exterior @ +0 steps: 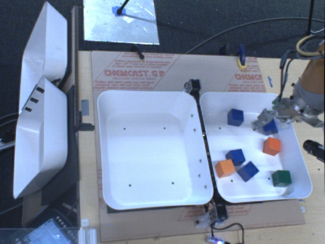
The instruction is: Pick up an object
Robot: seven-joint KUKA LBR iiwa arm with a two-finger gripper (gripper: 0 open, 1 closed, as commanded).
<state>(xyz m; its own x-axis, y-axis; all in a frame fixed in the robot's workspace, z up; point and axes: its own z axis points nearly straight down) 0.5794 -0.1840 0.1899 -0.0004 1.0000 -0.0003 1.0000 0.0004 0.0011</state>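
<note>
Six blocks lie in the right bin; the claw hangs over a blue block near its far right wall, grip state unclear.

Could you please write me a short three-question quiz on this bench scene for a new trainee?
1. True or false: every block lies in the right bin.
2. How many blue blocks can you count? A) two B) four C) six
3. Fill in: the block in the near right corner of that bin, the green block, is coloured ____.

Key
1. True. The left bin holds no block.
2. B. One blue block lies far left, one beside the orange block, one just right of that, and one at the gripper.
3. Green. A second orange block lies above it in the view.
</note>
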